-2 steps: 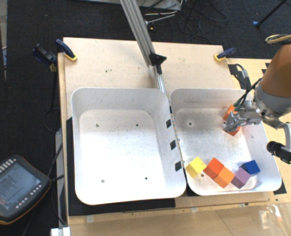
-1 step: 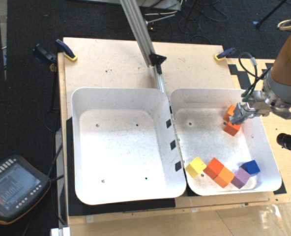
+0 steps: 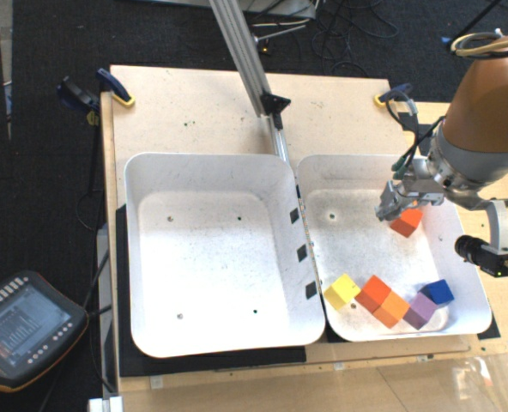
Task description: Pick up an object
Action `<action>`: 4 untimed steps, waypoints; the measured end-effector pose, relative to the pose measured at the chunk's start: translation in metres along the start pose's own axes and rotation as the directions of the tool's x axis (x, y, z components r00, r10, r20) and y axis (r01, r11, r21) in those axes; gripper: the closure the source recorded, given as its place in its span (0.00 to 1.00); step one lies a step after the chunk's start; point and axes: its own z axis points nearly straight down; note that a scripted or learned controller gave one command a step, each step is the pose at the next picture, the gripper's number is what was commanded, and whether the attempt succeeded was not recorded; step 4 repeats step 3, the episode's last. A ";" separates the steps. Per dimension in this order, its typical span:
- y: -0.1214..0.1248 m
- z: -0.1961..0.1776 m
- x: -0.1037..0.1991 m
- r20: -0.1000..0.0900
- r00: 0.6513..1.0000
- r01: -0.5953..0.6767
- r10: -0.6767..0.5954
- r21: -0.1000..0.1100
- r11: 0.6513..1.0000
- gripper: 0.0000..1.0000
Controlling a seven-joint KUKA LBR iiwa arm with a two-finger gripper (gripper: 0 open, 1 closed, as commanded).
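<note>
My gripper (image 3: 398,213) hangs over the upper right part of the right bin (image 3: 350,240), reaching in from the right. A red-orange block (image 3: 408,224) sticks out tilted from under its tip, and the gripper is shut on it; the block's upper part is hidden by the gripper. Along the bin's front edge lie a yellow block (image 3: 342,290), a red-orange block (image 3: 375,291), an orange block (image 3: 392,308), a purple block (image 3: 420,311) and a blue block (image 3: 438,292).
The left bin (image 3: 202,247) adjoins the right one along a shared middle wall. A slanted metal pole (image 3: 241,45) comes down to the bins' back junction. Clamps (image 3: 108,88) hold the board's back corners. A teach pendant (image 3: 18,326) lies at the lower left.
</note>
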 end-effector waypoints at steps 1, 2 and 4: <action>-0.017 0.005 0.047 0.000 1.000 -0.001 0.001 0.003 1.000 1.00; -0.026 0.014 0.092 0.000 1.000 -0.001 0.001 0.004 1.000 1.00; -0.033 0.020 0.135 0.000 1.000 0.000 0.000 0.004 1.000 1.00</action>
